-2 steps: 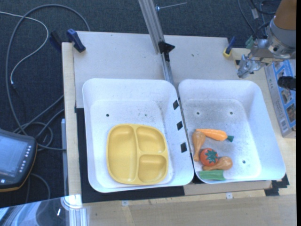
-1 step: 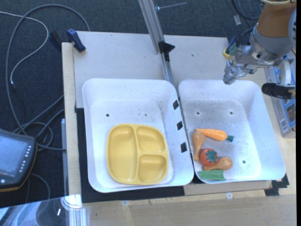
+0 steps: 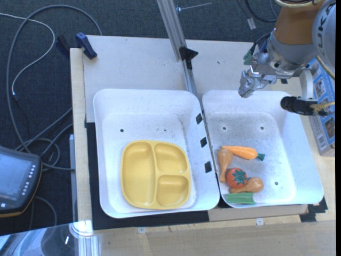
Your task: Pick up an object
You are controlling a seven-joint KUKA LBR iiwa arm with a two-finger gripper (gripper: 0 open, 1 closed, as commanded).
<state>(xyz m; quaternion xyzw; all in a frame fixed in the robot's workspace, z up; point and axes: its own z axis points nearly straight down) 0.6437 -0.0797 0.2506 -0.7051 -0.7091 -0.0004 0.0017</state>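
Note:
My gripper hangs above the far edge of the right bin, with nothing between its fingers. Toy food lies in a cluster in that bin's near left part, well below the gripper: an orange carrot, a tan drumstick, a red tomato against a tan piece, and a green pod by the near rim. How far apart the fingers stand is not clear from this angle.
A yellow divided plate lies in the left bin. A metal post rises between the bins at the back. A blue clamp sits at the bench's far left corner, and cables and a tablet lie on the floor left.

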